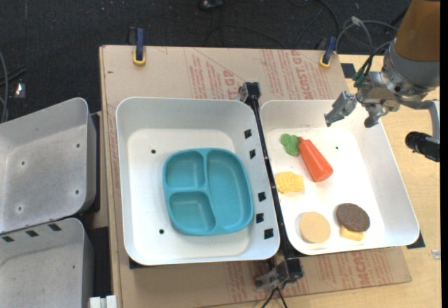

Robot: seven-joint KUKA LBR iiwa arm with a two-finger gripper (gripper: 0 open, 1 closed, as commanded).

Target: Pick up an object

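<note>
While I watch from the overhead camera, the arm (418, 26) reaches in from the right and its claw (357, 110) hangs over the far edge of the right bin (392, 180). I see both fingers spread wide, one dark tip (341, 108) pointing down-left, the other (373, 115) just beside it to the right, with nothing between them.

Below the claw, inside the right bin, I count the candidates. An orange carrot (315, 159) with a green top (290, 143) lies at a slant near the bin's middle, closest to the claw but apart from it. A yellow piece (289, 183) sits just beside the carrot, toward the divider. Nearer the front wall, a pale round cracker (314, 227) rests next to a dark brown cookie (352, 215), and the cookie lies on a small yellow wedge (351, 232).

Over in the left bin (140, 180), a teal divided plate (207, 191) lies flat at the centre. Both bins sit side by side on the cardboard-covered desk (182, 68), which carries two yellow clamps (139, 56) at its far edge.
</note>
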